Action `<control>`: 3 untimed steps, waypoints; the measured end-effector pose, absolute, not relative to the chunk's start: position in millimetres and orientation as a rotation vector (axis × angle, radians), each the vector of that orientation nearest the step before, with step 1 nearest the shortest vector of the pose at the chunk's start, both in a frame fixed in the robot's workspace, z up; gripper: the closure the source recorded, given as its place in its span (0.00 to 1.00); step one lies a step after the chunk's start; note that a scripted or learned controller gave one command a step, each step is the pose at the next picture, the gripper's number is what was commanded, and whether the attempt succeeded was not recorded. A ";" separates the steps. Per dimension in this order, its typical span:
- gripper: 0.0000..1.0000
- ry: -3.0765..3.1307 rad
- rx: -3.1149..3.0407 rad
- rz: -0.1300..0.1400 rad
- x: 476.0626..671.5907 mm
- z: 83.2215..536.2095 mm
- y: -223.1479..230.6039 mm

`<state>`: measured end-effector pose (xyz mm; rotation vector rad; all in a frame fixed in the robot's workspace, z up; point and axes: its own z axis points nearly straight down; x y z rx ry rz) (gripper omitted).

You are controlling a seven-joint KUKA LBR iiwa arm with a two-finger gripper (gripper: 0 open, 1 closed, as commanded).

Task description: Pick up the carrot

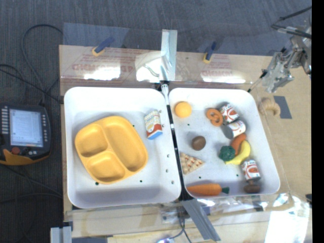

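Carrot [205, 189] lies in right bin [263, 135]; can labels unreadable; fingers' state indiscernible.

I see open floor above the carrot [204, 189]; the bin wall [228, 195] and a can [251, 170] crowd it.

gripper [277, 77] small, blurred at upper right; arm cut off by edge
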<state>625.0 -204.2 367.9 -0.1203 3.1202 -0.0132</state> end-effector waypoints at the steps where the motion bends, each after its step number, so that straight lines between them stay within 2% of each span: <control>1: 0.00 3.134 -0.123 -0.003 624.3 359.6 -202.7; 2: 0.00 3.151 -0.059 0.009 621.6 143.0 -208.0; 3: 0.00 3.122 -0.216 -0.008 584.7 90.8 -224.3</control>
